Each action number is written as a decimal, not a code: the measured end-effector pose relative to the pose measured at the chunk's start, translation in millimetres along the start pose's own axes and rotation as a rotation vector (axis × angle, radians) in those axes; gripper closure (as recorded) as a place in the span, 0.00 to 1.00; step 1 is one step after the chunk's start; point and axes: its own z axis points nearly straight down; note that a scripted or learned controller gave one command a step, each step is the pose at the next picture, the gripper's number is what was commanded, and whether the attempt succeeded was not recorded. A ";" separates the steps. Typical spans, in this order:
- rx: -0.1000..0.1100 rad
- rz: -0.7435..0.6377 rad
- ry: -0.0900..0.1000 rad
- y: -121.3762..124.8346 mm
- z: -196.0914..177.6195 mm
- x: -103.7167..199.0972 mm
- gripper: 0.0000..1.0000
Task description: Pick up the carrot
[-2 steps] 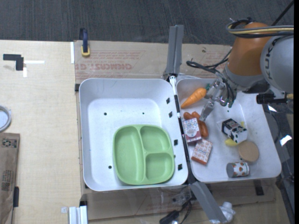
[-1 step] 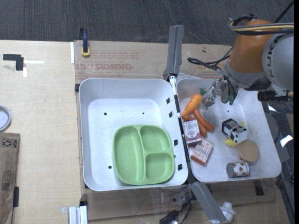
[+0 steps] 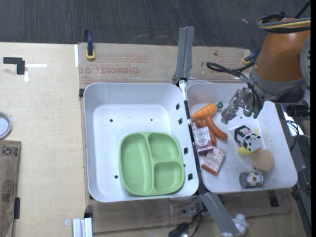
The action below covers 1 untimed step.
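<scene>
A can (image 3: 252,178) and a ball (image 3: 262,160) lie nearest in the right bin (image 3: 281,147), then two packets (image 3: 203,138). The green plate (image 3: 152,163) sits in the left bin (image 3: 98,132). Farther back, the carrot (image 3: 204,111) rests by the divider. The gripper (image 3: 240,106) hangs just right of it, fingers slightly parted, holding nothing.

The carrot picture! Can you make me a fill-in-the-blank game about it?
1. The carrot lies in the ____ bin.
2. The divided plate in the left bin is ____ in colour.
3. The gripper hangs over the right bin, to the ____ of the carrot in the camera view.

Missing words: right; green; right
</scene>
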 end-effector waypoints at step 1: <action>0.000 0.001 0.000 -0.2 0.0 -0.1 0.00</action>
